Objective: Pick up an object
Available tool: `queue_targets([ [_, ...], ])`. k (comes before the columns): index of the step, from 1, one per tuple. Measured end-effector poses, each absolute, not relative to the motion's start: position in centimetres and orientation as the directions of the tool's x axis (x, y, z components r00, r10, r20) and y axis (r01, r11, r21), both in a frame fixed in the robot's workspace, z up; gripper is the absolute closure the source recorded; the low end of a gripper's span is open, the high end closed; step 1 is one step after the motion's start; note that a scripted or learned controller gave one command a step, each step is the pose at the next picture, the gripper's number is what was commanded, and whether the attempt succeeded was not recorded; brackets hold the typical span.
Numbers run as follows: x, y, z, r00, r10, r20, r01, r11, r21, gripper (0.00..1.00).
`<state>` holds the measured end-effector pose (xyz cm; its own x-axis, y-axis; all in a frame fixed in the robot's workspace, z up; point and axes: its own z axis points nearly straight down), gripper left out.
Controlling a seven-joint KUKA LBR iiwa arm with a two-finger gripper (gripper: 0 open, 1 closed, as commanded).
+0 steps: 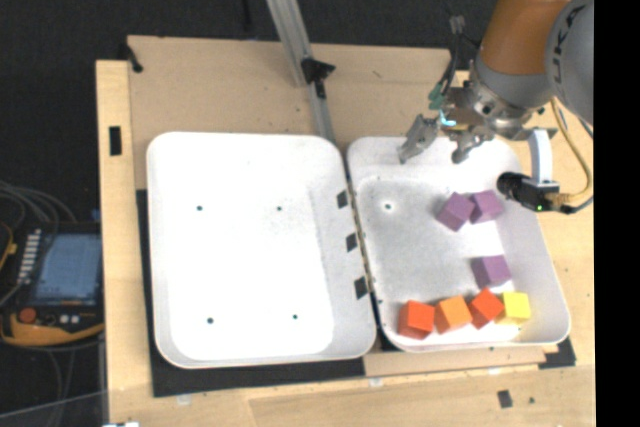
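My gripper (440, 145) hangs open above the far edge of the right bin (400, 245), with nothing between its fingers (412, 145). Two purple blocks (456, 211) (487, 206) lie side by side in the middle of that bin, a little in front of the gripper and to its right. A third purple block (490, 269) lies nearer the front. Along the front wall sits a row: an orange-red block (417, 318), an orange block (454, 313), another orange-red block (486, 307) and a yellow block (516, 305).
The left bin (245, 245) stands beside the right one, joined by dark clips (352, 240). A slanted metal post (285, 10) rises behind the bins. A blue-screened device (60, 275) sits off the bench at the left.
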<state>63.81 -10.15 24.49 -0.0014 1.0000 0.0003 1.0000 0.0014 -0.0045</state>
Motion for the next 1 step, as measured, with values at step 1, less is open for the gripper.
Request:
queue_targets([
  [1, 63.89, -10.15, 24.79, -0.002, 1.000, 0.000, 1.000, 0.002, 0.001, 0.00],
])
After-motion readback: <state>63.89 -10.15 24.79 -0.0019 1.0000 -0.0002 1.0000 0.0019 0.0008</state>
